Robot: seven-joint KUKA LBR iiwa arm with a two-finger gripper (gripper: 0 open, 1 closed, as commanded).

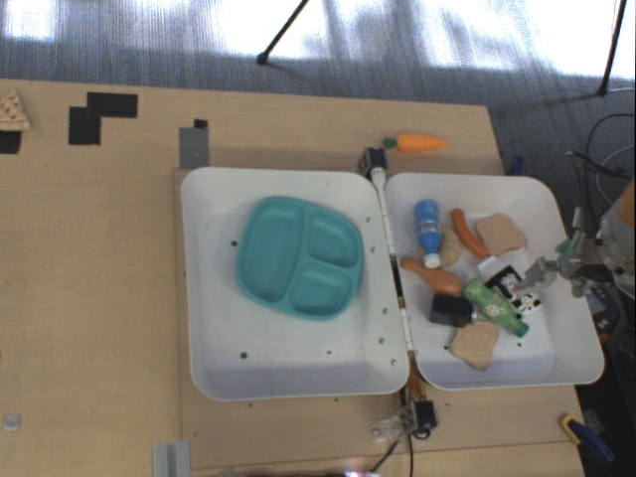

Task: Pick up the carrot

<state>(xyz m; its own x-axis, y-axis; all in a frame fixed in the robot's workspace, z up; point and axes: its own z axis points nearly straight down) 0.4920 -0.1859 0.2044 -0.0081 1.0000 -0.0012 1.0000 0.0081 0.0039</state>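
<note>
Hard to make out at the right border: gripper (549, 269), small and blurred, over the right part of the right bin (566, 366), with the grey arm (618, 256) cut off by the frame. Cannot tell how far open, and cannot tell anything held; hangs near a small black-and-white object (514, 288), contact not clear. Carrot (418, 144): outside both bins, flat on the bare wooden bench (89, 296), just beyond the far rim of the right bin, green end toward the left, well apart from the gripper. In the right bin, crowded: blue bottle (427, 230) near the inner wall, sausage (465, 233) beside it, bread slice (500, 234) further right. Below these, an orange-brown piece (433, 275), perhaps a drumstick, partly overlapped with a pale thing not possible to name. Green bottle (495, 307) tilted, touching a black block (451, 310) and lying partly over a second bread slice (475, 345). In the left bin (214, 366): teal divided plate (298, 256) near the middle, much free white floor around it. Between the bins: narrow gap with a clamp (375, 160) at the far end, just beside the carrot's green end. Open bench on all other sides of the carrot, and the bench edge close behind it.
</note>
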